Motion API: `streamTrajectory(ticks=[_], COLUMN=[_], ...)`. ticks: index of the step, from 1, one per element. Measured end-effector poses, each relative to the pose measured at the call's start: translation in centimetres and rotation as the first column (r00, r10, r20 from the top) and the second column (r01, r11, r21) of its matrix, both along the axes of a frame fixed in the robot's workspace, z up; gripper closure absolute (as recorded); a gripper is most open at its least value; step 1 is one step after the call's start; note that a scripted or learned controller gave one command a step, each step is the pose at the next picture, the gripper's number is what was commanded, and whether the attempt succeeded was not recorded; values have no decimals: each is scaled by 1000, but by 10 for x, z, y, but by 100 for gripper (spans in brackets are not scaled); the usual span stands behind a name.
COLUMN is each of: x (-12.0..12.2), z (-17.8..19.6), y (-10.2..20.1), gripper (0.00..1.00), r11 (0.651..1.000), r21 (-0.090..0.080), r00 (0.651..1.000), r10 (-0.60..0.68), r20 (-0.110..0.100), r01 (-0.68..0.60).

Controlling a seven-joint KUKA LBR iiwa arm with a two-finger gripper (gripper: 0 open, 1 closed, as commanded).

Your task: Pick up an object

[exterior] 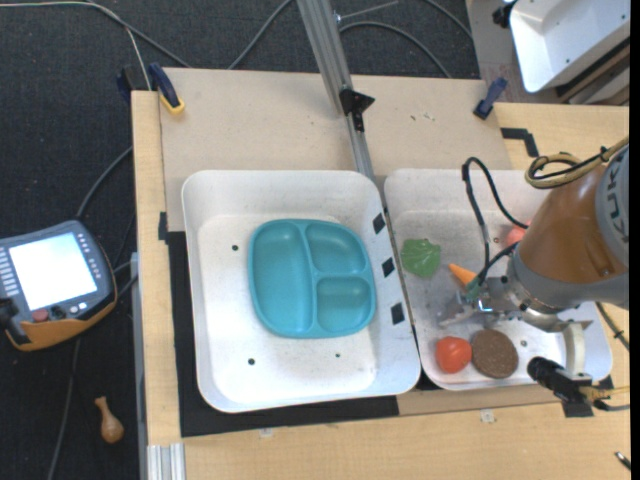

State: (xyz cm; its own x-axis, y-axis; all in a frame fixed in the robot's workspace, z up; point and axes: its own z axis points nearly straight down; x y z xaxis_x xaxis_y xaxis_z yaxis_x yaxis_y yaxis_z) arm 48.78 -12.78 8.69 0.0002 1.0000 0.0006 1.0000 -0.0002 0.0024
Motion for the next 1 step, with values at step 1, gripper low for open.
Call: streamTrajectory(ticks=[1], x=[2], z=[12], y=[-1], gripper=[100], r11=[1000], r21=[-2], r00=[1000], r10=[-1], r20=[5], r01=[1])
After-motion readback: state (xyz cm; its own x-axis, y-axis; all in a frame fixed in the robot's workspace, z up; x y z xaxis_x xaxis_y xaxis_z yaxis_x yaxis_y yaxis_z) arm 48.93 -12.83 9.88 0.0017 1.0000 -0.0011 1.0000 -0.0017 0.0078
